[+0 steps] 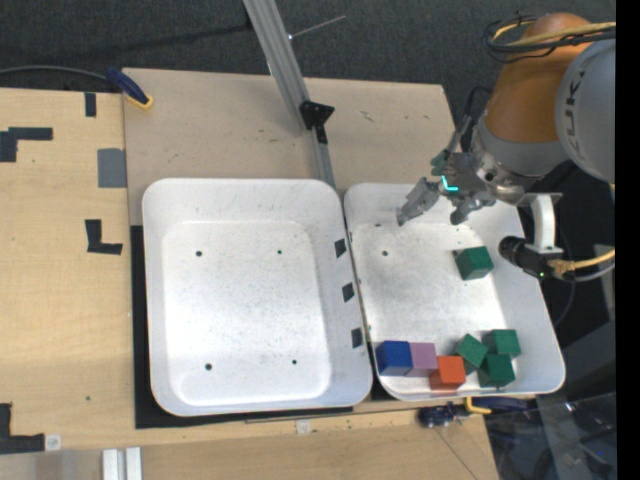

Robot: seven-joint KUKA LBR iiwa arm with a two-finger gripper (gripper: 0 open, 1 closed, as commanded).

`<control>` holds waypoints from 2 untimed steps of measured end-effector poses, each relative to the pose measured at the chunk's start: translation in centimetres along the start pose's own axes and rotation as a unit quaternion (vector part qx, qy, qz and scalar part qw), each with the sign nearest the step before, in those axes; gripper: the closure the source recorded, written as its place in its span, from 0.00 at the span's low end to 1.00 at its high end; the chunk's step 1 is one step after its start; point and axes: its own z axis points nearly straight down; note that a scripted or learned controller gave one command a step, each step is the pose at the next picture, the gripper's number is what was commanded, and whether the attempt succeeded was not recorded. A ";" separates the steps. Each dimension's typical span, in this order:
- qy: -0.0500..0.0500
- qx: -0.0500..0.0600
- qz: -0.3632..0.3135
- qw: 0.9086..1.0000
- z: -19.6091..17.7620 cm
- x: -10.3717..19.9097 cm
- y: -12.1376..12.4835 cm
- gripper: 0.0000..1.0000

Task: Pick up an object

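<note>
Camera view, lone cube: a small green cube [474, 262] lies alone on the floor of the right shallow white bin [400, 288], toward its far right side, well apart from the other blocks.
Near-edge cluster: along the near wall of the same bin sit a blue cube [394, 357], a pale purple block [423, 356] touching it on the right, an orange cube [450, 370] just right of that, and three more green blocks [490, 356] bunched in the near right corner.
Gripper: the two-finger gripper [438, 206] hangs over the far part of the right bin, left of and beyond the lone green cube, not touching it.
Gripper state: its two grey fingers [415, 206] are spread apart with nothing between them.
Arm: the grey arm with its orange band [530, 93] reaches in from the right, above the far right corner of the bin.
Left bin: the left shallow white bin [245, 293] sits just beside the right one, their walls meeting at the middle.
Bench: both bins rest on a tan wooden bench [60, 268]; a slanted grey metal bar [280, 48] runs from the far edge down to where the bins meet.
</note>
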 end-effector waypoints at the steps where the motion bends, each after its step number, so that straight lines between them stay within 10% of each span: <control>1: 0.000 0.000 0.000 1.000 0.0 0.0 0.0 0.00; 2: -0.001 0.002 0.001 1.000 4.5 0.4 -0.4 0.00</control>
